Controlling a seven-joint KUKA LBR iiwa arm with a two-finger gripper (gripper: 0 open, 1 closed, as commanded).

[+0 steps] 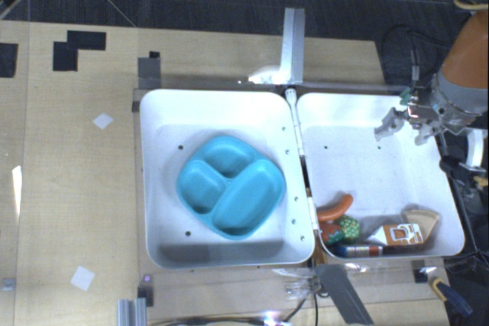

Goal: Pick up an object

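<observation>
Gripper [403,124] over right bin [359,156] edge — toys [367,229] well apart.

Left bin [153,164]: blue divided tray [231,185].
Right bin [359,164]: hot dog [336,206], carton [403,234] at near edge.
Gripper [403,124]: above right bin's far right corner.

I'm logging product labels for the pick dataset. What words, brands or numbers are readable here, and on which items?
None can be read.
Small carton at the right bin's near edge: orange-and-white print on its face, too small and blurred to read.
Dark marker-like item beside it: coloured bands, no legible text.
Blue divided tray in the left bin: plain, unmarked.
</observation>
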